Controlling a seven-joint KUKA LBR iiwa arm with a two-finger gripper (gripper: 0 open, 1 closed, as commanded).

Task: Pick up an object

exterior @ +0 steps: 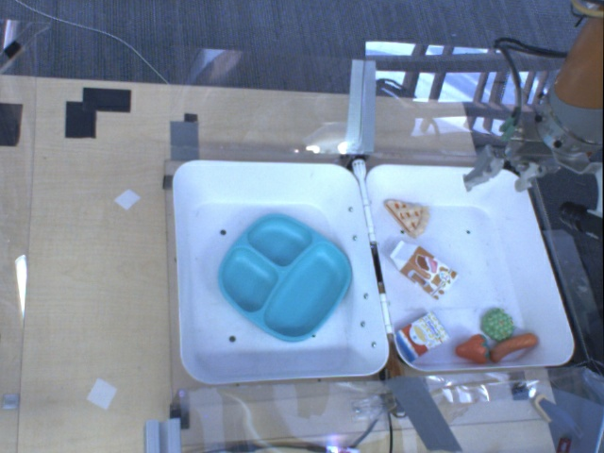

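Waffle [407,217] sits nearest the right bin's [557,281] far edge, where the gripper [498,170] hovers, fingers apart, holding nothing.

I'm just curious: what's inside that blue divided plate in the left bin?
The blue plate shows three bare compartments. The waffle piece and cartons lie in the right bin. The bin floor under the plate is covered.

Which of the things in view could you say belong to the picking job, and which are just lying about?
For the job:
gripper
waffle piece
brown carton
small carton
green ball
red sausage
red piece

Lying about:
blue divided plate
left bin
right bin
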